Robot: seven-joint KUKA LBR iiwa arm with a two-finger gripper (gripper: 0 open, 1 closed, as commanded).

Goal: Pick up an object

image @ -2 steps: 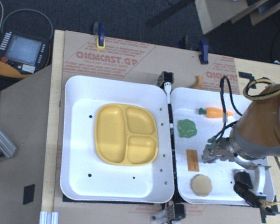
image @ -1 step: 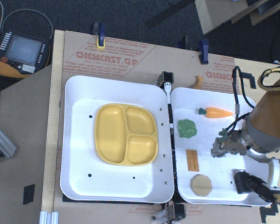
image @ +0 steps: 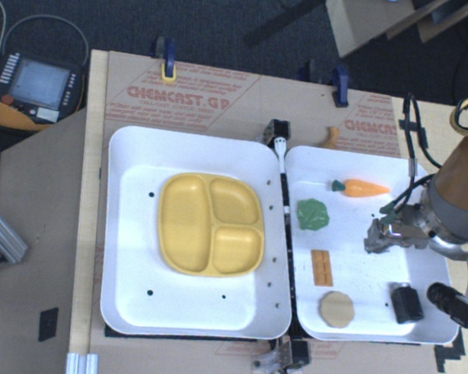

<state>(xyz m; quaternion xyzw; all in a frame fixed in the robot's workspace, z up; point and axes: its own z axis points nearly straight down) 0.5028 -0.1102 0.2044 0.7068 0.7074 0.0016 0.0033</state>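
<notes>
From my station I judge the pick as not yet made: every candidate lies on a bin floor and nothing sits in the gripper (image: 377,242), which hangs over the right part of the right bin (image: 344,322), low above bare white plastic. I can't tell from this angle whether it is spread or closed, since the tip is a small dark cluster under the wrist, so I won't guess. What's left, as I read it, is everything: choosing a target, lining up, closing on it and lifting. The right bin holds the loose items: an orange carrot (image: 361,188) near the far wall, a green leafy piece (image: 312,214) just beside the inner wall, an orange-brown rectangular bar (image: 321,267) below that, a tan round disc (image: 337,309) near the front edge, and a black block (image: 407,304) at the front right, which looks nearest to the tool along with the carrot. The left bin (image: 120,286) holds a single yellow divided plate (image: 210,224), three compartments, nothing in them, sitting flat and roughly central. Both bins rest side by side on the brown cardboard-covered worktop (image: 212,86).
</notes>
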